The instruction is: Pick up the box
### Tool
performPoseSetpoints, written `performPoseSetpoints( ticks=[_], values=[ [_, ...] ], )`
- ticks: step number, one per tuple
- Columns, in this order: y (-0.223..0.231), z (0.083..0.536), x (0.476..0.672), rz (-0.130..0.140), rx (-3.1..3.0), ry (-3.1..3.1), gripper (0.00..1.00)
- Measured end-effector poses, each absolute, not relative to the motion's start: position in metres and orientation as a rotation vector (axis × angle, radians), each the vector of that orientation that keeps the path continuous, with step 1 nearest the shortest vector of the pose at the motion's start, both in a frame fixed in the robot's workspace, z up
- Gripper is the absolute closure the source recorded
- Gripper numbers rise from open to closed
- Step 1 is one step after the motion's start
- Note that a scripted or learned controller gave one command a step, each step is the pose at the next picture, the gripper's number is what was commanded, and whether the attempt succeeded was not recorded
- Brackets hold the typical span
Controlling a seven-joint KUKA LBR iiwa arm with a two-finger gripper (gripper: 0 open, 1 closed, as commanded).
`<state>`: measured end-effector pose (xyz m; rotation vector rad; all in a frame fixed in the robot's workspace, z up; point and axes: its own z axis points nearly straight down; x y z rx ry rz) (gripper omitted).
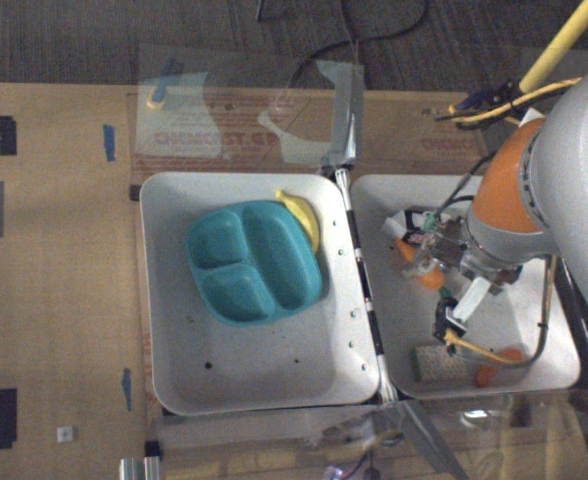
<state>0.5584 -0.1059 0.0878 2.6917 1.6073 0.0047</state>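
Tabletop [54, 268]: brown board with two white bins side by side.

Arm [564, 168]: comes in from 3 o'clock and bends down over the right bin [534, 308].

Left bin [254, 393]: holds a teal divided plate [254, 263] near its middle. A yellow piece [304, 213] peeks out from under the plate's edge at 1 o'clock. Nothing box-like in there.

Right bin, 6 o'clock edge: a grey speckled block [436, 363] lies flat. Could be a sponge, hard to say.

Tool [429, 253]: low in the right bin, toward 10 o'clock of the bin's middle. The wrist hardware crowds it, so I cannot tell whether it is open or closed.

Box [402, 225]: my best guess is the small white carton with dark and red marks in the bin's 10 o'clock corner. It sits just beside the tool, at the tool's 10 o'clock. I can't make out whether they touch, and it looks to be resting on the bin floor.

Small bits: an orange lump [424, 273] just under the tool at 6 o'clock, and a red-orange scrap [486, 375] at the bin's 5 o'clock.

Progress, as I judge it: the approach is about done and the tool is in the right neighbourhood. No grasp shows and nothing is lifted. Left to do: centre on the carton, close on it, raise it clear.
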Motion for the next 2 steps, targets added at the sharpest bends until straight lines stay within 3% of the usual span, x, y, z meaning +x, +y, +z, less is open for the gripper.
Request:
performPoseSetpoints(
  ticks=[1, 2],
  values=[
    [-0.169, 0.087, 0.503, 0.001, 2.513, 1.878, 0.00],
    [-0.204, 0.089, 0.575, 0.017, 2.529, 1.866, 0.00]
  ],
)
